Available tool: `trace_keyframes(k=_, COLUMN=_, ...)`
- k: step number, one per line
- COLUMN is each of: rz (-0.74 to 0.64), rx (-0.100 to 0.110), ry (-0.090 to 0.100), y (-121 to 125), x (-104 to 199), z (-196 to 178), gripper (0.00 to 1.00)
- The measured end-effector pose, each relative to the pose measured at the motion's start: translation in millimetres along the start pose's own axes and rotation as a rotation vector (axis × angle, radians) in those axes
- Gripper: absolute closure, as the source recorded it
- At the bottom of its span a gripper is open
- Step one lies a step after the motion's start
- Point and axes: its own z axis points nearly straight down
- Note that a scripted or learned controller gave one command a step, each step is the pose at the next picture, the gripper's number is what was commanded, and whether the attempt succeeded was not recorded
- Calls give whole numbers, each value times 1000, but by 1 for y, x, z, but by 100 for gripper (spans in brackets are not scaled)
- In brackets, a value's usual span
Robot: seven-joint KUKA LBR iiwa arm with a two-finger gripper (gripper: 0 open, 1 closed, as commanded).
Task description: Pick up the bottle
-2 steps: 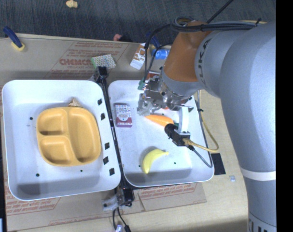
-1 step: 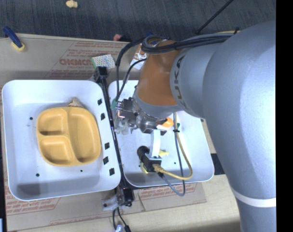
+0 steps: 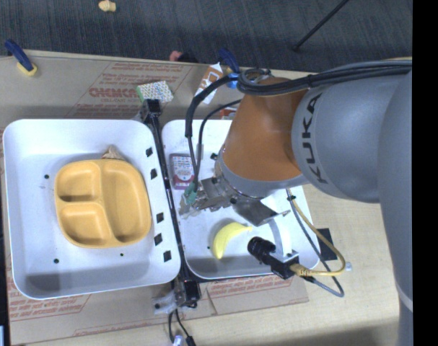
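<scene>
Camera view: I see a tan surface [image 3: 348, 308] with cardboard under two white bins, dark carpet behind. Left bin [image 3: 24, 193] holds a yellow divided tray [image 3: 102, 202]. The arm [image 3: 327, 135] covers most of the right bin [image 3: 233, 269]; a banana [image 3: 226, 238] lies near its front. Bottle [image 3: 181, 169], partly hidden, lies by the divider. Gripper [image 3: 197, 199] state: cannot tell.

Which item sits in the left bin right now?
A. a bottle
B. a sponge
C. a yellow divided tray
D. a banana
C: the yellow divided tray lies in the left bin, while the banana lies in the right bin under the arm.
</scene>
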Motion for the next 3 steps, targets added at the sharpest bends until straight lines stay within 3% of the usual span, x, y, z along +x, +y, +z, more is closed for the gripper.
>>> trace_keyframes(k=1, rz=-7, rx=-4, ry=-2, y=-4, x=-21, z=-12, gripper=100)
trace_keyframes(k=2, rz=-103, rx=-1, ry=-1, y=1, x=5, z=38, gripper=100)
trace_keyframes(k=3, rz=-230, rx=-3, ry=-3, y=-28, x=-123, z=6, gripper=100)
